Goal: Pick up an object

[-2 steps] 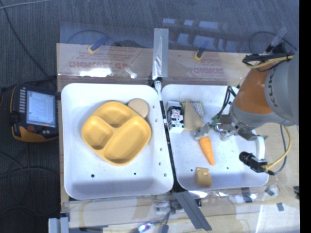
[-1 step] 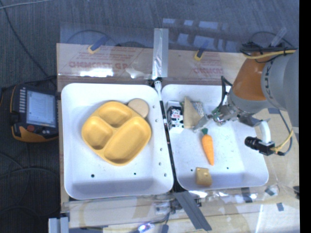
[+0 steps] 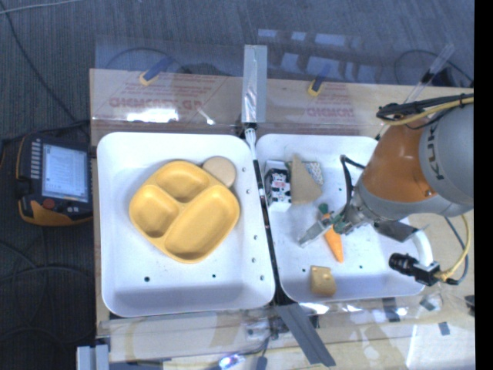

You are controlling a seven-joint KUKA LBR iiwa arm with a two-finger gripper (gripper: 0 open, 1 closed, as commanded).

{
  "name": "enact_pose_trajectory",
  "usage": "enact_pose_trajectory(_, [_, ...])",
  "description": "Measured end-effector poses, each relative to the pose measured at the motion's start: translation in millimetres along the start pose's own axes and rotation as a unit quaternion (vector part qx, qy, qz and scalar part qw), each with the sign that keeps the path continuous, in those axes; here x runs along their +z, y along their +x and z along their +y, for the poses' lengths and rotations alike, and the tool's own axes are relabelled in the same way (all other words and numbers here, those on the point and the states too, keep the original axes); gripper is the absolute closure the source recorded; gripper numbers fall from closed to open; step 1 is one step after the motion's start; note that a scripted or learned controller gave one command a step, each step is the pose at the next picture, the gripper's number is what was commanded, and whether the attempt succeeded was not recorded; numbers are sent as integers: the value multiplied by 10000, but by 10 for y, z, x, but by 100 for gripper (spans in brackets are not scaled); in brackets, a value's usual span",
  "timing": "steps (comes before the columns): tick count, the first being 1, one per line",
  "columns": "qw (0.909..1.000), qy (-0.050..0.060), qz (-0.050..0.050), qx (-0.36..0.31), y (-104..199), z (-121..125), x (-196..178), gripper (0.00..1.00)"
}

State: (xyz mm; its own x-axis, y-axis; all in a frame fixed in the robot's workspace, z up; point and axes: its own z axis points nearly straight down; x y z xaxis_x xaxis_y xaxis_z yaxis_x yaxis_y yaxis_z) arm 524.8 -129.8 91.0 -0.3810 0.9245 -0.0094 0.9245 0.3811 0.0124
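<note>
In the right bin point(image 3: 400, 284) my gripper point(image 3: 333, 223) hangs low over the middle, reaching in from the right under the grey arm with its orange band point(image 3: 397, 164). An orange toy carrot point(image 3: 333, 244) lies just below the gripper, touching or nearly touching it; its green top is near the gripper's tip. A tan block point(image 3: 323, 280) lies near the bin's front wall. A small black and white item point(image 3: 277, 185) and a brown card point(image 3: 306, 177) lie at the far left of this bin.
The left bin point(image 3: 123, 284) holds a yellow divided plate point(image 3: 183, 210) with a tan round disc point(image 3: 221, 169) at its far edge. A ridge point(image 3: 266, 230) divides the two bins. A handheld pendant point(image 3: 54, 179) rests left of the bench.
</note>
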Motion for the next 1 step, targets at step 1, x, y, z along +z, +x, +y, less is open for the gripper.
enact_pose_trajectory(1, [10000, -10, 15, 4, 4, 14, -95, 100])
